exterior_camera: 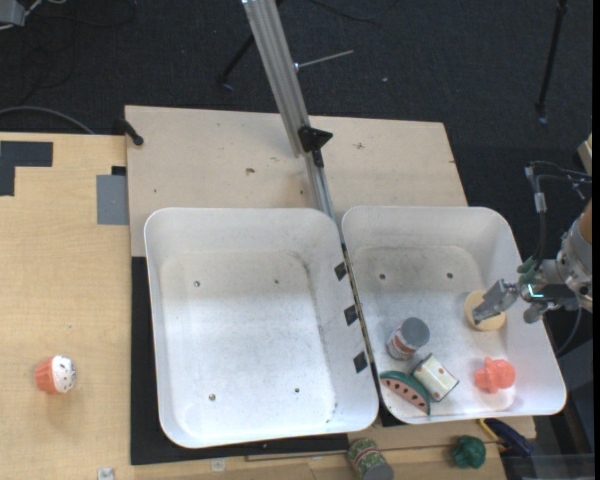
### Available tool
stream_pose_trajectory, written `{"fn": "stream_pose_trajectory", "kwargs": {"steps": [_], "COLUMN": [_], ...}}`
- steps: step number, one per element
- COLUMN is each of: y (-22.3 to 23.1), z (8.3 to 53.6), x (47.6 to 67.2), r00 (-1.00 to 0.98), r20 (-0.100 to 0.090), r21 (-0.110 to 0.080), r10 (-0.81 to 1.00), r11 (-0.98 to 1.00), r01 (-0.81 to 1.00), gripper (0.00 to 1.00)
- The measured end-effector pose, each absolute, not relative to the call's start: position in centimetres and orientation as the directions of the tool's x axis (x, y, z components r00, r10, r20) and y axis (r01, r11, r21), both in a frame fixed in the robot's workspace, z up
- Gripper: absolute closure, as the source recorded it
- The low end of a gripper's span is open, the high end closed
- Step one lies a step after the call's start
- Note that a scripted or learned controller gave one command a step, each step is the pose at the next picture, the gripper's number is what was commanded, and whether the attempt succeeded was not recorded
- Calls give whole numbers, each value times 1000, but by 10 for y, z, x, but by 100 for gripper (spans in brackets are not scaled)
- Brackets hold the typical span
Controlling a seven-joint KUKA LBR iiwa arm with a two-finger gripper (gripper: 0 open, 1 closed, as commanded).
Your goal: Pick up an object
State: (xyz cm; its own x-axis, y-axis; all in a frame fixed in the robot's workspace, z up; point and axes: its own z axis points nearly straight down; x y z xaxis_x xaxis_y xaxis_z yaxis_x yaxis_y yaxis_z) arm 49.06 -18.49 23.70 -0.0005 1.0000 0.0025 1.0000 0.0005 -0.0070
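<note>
The gripper (512,304) entered from the right edge of the camera view and sat over the right side of the right bin (430,223). Its two fingers stood apart, one grey finger (500,295) angled down to the left and the other (533,311) near the bin's right wall. Nothing was seen between them. The left finger overlapped the top of a small tan round object (485,313) on the bin floor; contact could not be confirmed from this angle. The arm body (585,253) was cut off by the frame edge.

The other contents of the right bin lay in its front half:
- A small can (409,338) with a grey top stood near the divider, well left of the gripper.
- A white box (435,376) lay just in front of the can.
- A watermelon slice (405,389), green rind outward, lay touching or just beside the box on its left.
- A pink object (496,375) lay near the front right corner, below the tan object and apart from it.

The left bin (180,230) sat beside the right bin, sharing the middle rim. An aluminium bar (280,68) slanted up from the junction of the two bins.

Outside the bins, a green object (468,452) and a dark can (368,458) lay on the bench in front of the right bin. A small orange and white toy (55,375) lay on the wooden surface far to the left.
</note>
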Motion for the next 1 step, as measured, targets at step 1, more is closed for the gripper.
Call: {"fn": "stream_pose_trajectory", "kwargs": {"steps": [1], "y": [-185], "z": [239], "x": [491], "r00": [1], "r20": [1], "r21": [-2], "r10": [1000], "r11": [-1], "r01": [1000], "gripper": [0]}}
